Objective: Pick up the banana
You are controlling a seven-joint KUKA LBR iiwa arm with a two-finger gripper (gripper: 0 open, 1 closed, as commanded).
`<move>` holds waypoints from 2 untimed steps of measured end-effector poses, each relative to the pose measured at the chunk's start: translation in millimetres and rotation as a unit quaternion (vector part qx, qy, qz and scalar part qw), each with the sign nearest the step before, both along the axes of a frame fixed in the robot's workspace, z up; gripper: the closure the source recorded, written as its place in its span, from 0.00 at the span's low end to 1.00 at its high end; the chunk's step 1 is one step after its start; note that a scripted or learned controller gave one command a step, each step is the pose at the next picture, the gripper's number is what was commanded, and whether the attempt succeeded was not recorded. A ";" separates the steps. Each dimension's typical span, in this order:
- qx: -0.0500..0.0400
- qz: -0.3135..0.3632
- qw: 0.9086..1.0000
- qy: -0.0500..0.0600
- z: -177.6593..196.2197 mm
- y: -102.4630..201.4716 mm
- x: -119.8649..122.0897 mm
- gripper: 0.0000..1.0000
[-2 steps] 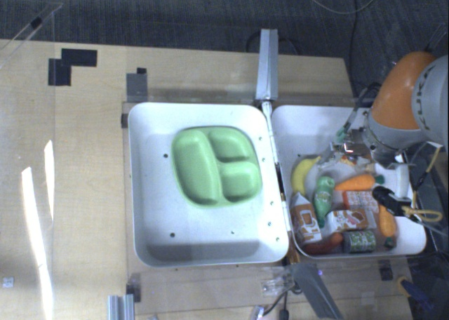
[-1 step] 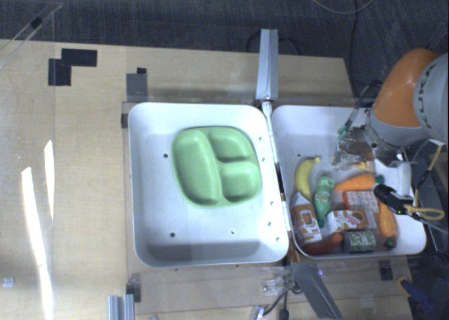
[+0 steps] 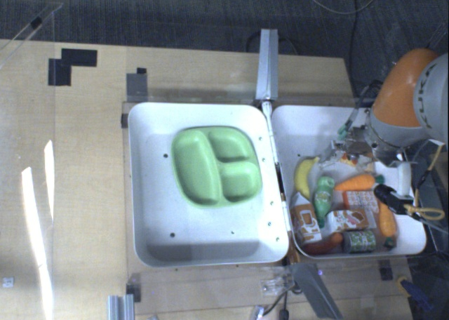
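Pale wooden bench [image 3: 84, 192] under dark carpet, black tape marks at far left. Next along, left bin [image 3: 140, 171], holding a green divided tray [image 3: 216, 164] and nothing of the task. Past the metal rail [image 3: 267, 66] between the two, right bin [image 3: 309, 118], crowded in its near half.

Lying at that bin's left side, just beside the wall: banana [image 3: 304, 177], yellow, curved, lengthwise toward the camera. Touching or nearly touching its right flank, a green bottle [image 3: 323, 199]; just below, a small carton [image 3: 306, 220]. Further right, a carrot [image 3: 356, 183], a second carton [image 3: 349, 220], a dark green can [image 3: 360, 241] and an orange piece [image 3: 386, 222] near the right rim.

Hanging above the clutter, up and to the right of the banana: gripper [image 3: 353, 144], at the end of the grey arm [image 3: 410, 97] with its orange band. Apart from the banana, nothing seen held. Open or closed, impossible to say (too blurred and mixed with the litter beneath).

Judged as the approach step, grasp not yet made. Next move, by this reading: shift left and toward the camera to stand over the banana's middle, line up across its narrow width, then descend. Little room to spare, with wall on one side and bottle on the other; likely risk, nudging the bottle or closing on it instead.
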State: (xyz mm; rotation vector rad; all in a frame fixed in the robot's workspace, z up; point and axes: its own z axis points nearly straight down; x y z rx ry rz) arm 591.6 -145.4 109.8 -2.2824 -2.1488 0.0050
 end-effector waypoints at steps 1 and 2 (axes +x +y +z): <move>-0.001 0.071 0.997 -0.003 45.2 50.8 17.4 0.00; -0.001 0.078 0.997 -0.008 -22.6 54.9 1.3 0.00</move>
